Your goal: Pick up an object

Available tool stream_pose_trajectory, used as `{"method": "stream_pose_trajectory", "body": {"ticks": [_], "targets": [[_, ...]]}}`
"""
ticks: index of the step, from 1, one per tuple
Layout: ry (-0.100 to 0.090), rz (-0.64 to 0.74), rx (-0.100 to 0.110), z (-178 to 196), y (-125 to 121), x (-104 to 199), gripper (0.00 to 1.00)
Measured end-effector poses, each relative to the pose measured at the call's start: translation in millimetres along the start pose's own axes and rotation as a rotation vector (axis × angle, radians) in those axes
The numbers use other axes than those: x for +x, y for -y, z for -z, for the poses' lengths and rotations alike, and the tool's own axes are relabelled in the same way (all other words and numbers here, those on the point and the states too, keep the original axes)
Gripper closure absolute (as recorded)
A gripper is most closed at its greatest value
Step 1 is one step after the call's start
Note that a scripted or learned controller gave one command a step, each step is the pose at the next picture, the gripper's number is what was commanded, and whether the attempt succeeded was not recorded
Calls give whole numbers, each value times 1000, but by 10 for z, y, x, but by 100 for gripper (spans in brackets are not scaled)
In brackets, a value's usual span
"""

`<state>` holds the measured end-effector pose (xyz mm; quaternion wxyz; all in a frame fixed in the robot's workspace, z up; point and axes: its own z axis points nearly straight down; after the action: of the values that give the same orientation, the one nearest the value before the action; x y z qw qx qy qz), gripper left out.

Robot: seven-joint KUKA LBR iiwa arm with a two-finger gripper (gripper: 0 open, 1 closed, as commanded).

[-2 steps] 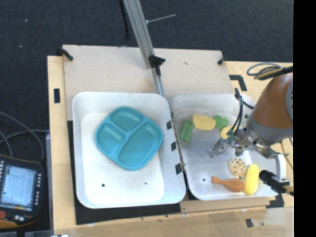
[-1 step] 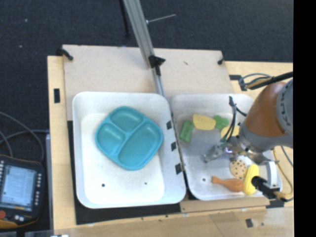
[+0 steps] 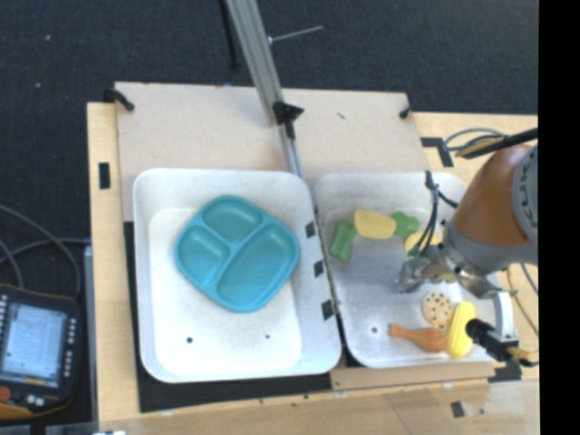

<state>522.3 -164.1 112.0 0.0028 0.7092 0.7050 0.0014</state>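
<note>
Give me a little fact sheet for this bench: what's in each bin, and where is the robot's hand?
left bin: one blue divided plate
right bin: green block; yellow piece with a green piece beside it; round speckled cookie; orange piece near the front wall
arm: comes in from the right, over the right bin
gripper: low in the right bin, just left of the cookie

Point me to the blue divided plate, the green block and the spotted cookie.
blue divided plate [image 3: 239,254]: camera view, its middle
green block [image 3: 342,240]: camera view, middle of top
spotted cookie [image 3: 437,308]: camera view, centre of face
</note>
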Motion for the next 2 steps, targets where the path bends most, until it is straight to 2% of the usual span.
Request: {"method": "stream_pose_trajectory", "body": {"ticks": [2], "targets": [[1, 9, -3, 1081, -143, -153, 100]]}}
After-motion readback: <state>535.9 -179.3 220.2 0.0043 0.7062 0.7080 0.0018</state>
